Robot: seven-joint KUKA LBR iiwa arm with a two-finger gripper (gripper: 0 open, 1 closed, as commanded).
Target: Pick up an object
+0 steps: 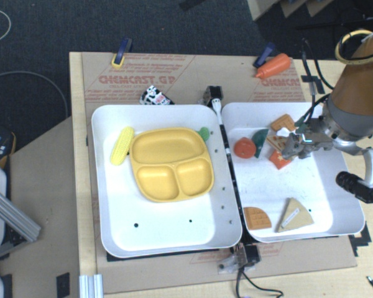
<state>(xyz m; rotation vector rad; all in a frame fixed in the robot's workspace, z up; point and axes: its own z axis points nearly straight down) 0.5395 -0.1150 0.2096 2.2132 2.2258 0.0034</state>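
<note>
My gripper (293, 148) is down in the right bin (336, 203), reaching in from the right into a cluster of small toys at the bin's back. It sits right against a red-orange block (277, 161) and a tan-and-orange piece (281, 125). A dark green piece (261, 143) and a red tomato (244, 147) lie just left of it. Whether anything is held between the gripper's parts is hidden by the hand itself.
A round brown biscuit (257, 218) and a pale cheese wedge (295, 215) lie at the right bin's front. The left bin (105, 185) holds a yellow divided plate (172, 163) and a corn cob (121, 145). An orange carrot (273, 66) and a black-and-white toy (155, 96) lie outside on the bench.
</note>
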